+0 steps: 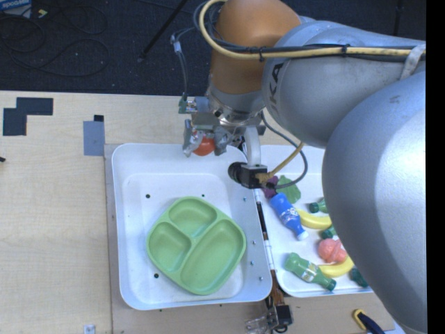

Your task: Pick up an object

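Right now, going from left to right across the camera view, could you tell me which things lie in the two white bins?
Green divided plate → blue bottle → green bottle → pink toy. The yellow bananas overlap these, so I leave them out.

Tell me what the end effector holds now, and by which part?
A small red-orange object sits between the fingers of the end effector; which part is gripped cannot be told.

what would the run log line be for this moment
phase: lift | end effector: shut on red-orange object, above left bin back edge | green divided plate: in left bin | blue bottle: right bin
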You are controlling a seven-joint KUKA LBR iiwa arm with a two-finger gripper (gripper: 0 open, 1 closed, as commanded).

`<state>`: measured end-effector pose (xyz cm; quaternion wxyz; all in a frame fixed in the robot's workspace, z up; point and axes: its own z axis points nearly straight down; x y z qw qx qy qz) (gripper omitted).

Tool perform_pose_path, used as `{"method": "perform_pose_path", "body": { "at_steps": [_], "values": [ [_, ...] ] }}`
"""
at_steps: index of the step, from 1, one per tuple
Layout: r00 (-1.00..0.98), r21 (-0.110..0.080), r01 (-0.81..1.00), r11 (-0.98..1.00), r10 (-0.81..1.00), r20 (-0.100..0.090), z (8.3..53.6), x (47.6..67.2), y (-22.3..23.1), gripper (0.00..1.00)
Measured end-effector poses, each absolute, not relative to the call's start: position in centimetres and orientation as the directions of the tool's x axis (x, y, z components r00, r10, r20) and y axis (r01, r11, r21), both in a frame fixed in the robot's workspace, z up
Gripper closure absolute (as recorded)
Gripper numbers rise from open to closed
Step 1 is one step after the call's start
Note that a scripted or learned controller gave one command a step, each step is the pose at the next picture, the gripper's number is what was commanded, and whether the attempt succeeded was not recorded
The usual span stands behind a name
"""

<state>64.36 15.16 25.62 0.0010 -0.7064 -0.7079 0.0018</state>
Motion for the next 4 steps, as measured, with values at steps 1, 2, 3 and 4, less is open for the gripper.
{"method": "perform_pose_path", "body": {
  "at_steps": [1,2,3,4],
  "values": [
    [0.001,-0.005,1.000,-0.001,1.000,-0.002,26.0,61.1,9.7,1.00],
    [-0.002,-0.006,1.000,0.002,1.000,-0.001,25.6,60.3,14.9,1.00],
    [-0.003,-0.006,1.000,0.003,1.000,-0.002,25.1,53.6,24.5,1.00],
    [-0.002,-0.006,1.000,0.002,1.000,-0.002,25.1,53.6,24.4,0.00]
  ]
}}
